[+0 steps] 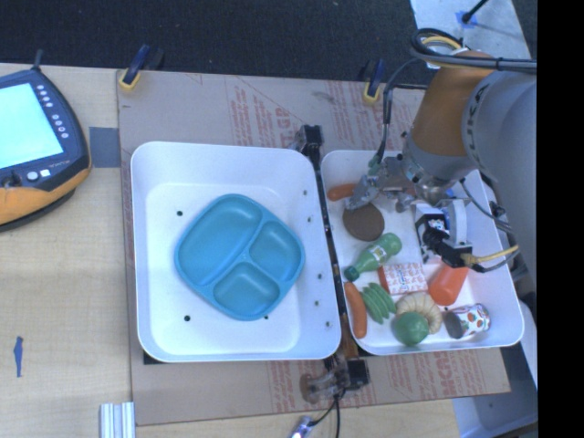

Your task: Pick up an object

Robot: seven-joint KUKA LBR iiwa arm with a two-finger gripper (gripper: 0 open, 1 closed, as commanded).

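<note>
My gripper (372, 190) hangs low over the back left of the right bin (507, 331), below the orange band of the arm (447, 108). It sits just above a brown round disc (363, 224), with a small orange piece (339, 191) to its left. Toys lie crowded in the same bin: a green bottle (372, 255), a carrot (356, 310), a green leafy piece (378, 299), a red and white packet (402, 276), an orange-red piece (447, 284), a green ball (411, 328) and a small can (467, 319). The view does not show anything held.
The left bin (155, 336) holds a blue divided plate (240, 255). A teach pendant (36, 149) lies at the far left of the bench. Clamps (134, 67) (372, 82) stand on the back edge of the board. Cables run beside the wrist (447, 231).
</note>
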